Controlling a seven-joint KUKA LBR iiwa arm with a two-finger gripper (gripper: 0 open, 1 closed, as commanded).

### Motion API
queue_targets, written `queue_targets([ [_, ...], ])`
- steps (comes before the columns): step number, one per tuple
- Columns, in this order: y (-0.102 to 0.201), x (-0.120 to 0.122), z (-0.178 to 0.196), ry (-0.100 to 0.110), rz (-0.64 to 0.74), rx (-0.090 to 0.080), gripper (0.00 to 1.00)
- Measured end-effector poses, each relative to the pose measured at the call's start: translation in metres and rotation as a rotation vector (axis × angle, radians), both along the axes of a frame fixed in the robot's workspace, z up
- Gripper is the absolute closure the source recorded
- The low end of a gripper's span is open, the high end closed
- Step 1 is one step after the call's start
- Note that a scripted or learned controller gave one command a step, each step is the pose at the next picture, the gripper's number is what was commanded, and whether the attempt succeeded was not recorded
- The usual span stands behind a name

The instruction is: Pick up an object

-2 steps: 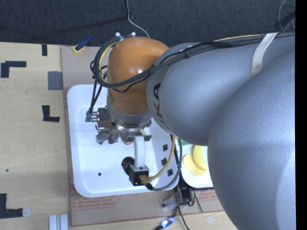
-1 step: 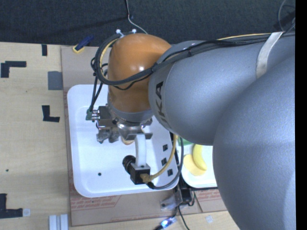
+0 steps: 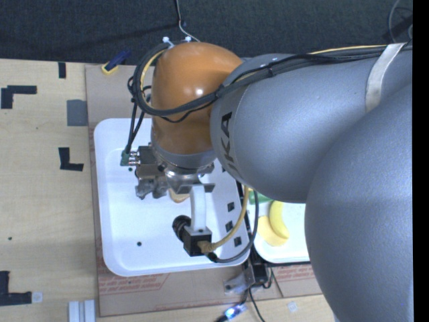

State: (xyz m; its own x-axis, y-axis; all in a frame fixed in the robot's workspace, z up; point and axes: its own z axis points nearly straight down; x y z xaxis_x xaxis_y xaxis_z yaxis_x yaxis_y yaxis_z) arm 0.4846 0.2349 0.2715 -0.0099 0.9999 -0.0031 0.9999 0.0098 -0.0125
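Note:
My gripper (image 3: 158,188) hangs low over the middle of the left white bin (image 3: 115,180), under the orange wrist band. The wrist and the big grey arm cover most of the bin's right half. A small tan bit (image 3: 177,195) peeks out just right of the gripper; I cannot tell what it is or whether it is held. In the right bin (image 3: 289,253) lies a yellow object (image 3: 275,223), with a green one (image 3: 253,198) beside it, both partly hidden by the arm.
A tiny dark speck (image 3: 139,243) sits on the left bin's floor near its front. The bins rest on brown cardboard (image 3: 94,99) on a pale wooden bench with black marks (image 3: 67,158). Cables trail by the front edge (image 3: 248,280).

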Motion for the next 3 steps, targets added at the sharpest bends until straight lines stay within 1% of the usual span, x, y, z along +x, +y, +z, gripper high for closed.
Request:
queue_targets([
  [1, -0.002, -0.002, -0.029, -0.007, -0.008, 0.0, 1.0],
  [3, 0.0, -0.003, -0.009, -0.004, -0.002, 0.001, 1.0],
])
